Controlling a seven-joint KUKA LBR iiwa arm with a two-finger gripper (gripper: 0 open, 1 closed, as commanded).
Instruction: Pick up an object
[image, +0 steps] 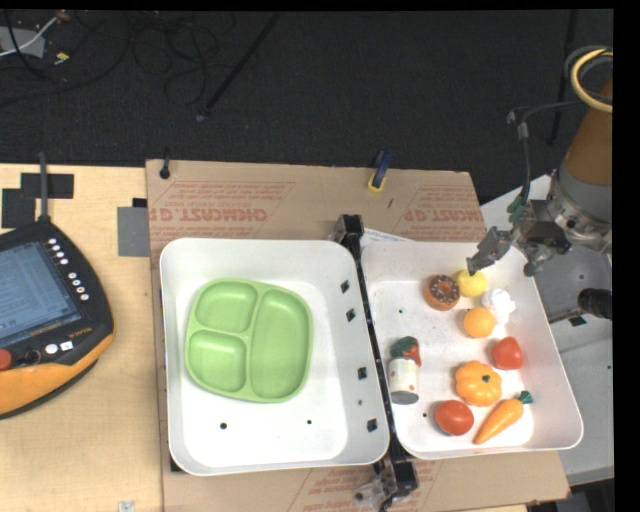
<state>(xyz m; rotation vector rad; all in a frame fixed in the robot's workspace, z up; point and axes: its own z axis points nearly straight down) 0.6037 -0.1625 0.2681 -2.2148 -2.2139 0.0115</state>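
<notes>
The right bin (560, 400) holds several toy foods: a brown donut (441, 291), a yellow piece (472, 282), a white piece (499, 303), an orange (479, 322), a red fruit (507, 353), a small pumpkin (478, 383), a tomato (453, 417), a carrot (500, 419) and a small can (403, 378) lying near the bin's left wall. My gripper (512, 252) hovers over the bin's far right corner, just above the yellow piece. It is open, with nothing between its fingers (488, 248).
A green divided plate (250, 340) lies in the left bin (190, 430). A teach pendant (40, 310) rests on the bench at the far left. A blue clamp (379, 172) sits on the cardboard's far edge. Cables hang beside the arm.
</notes>
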